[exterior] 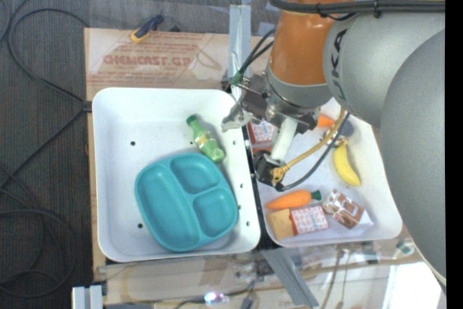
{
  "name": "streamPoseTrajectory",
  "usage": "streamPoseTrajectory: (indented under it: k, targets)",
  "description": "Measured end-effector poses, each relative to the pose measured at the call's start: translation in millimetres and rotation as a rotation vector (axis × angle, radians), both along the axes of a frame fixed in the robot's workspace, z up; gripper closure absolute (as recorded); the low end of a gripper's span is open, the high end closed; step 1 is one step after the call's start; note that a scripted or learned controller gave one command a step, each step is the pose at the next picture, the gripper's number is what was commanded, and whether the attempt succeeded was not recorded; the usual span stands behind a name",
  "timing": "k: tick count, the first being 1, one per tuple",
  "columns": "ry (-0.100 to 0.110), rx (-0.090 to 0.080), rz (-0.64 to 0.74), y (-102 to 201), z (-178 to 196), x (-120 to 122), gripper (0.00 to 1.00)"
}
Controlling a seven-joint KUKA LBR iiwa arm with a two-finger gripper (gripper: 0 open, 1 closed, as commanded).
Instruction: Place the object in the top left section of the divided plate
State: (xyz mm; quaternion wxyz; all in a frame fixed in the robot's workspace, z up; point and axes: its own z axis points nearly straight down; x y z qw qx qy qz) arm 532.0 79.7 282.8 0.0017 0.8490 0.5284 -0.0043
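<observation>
The jaws hang over the seam where the two bins meet, hidden under the wrist. I cannot tell how far apart they stand, and I can make out nothing held between them.

The arm (376, 69) reaches in from the right and covers the upper part of the right bin (380, 208). The left bin (119, 119) sits beside it on the table (145, 61).

A teal plate (163, 208) lies in the lower half of the left bin, with one long section and two smaller ones.

In the right bin, a banana (346, 164) lies near the right wall and a carrot (289, 200) lies near the seam.

The green bottle (205, 139) lies on its side in the left bin, just beside the plate's upper rim and just left of the jaws, outside every section. I cannot tell whether it touches the rim.

Below the carrot, a yellow block (281, 223) touches a printed box (309, 219). A second box (344, 208) lies just to its right.
</observation>
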Motion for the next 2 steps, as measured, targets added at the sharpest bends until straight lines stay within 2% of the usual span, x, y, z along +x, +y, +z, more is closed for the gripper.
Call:
streamPoseTrajectory:
  k: [1,2]
  targets:
    - [0.004,-0.002,0.002,0.3,8.2,-0.1,1.0]
    - [0.004,-0.003,0.001,-0.1,8.3,-0.1,0.0]
